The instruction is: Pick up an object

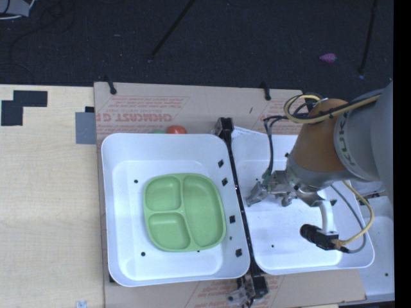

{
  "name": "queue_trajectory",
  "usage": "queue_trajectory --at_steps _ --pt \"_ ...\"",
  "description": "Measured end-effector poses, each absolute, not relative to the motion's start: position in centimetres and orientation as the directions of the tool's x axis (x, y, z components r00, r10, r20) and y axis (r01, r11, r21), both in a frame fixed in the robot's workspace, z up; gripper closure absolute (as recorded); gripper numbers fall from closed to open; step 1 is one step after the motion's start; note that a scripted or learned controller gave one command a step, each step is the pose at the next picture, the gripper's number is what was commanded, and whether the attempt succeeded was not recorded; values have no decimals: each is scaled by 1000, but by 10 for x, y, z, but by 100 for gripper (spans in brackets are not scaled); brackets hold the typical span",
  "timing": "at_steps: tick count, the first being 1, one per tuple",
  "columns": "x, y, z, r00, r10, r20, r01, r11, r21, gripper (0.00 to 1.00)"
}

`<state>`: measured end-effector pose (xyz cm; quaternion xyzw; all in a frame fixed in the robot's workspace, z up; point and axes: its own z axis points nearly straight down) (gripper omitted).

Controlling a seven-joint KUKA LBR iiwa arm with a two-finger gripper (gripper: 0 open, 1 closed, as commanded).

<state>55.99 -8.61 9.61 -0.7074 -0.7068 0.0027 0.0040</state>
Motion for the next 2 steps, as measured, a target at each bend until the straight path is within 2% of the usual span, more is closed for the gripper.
queue_trajectory --at_steps 1,2 --pt "561 -88 110 9 1000 1 1000 -9 -7 100" --pt "561 -87 173 -1 1000 0 1000 1 2 100"
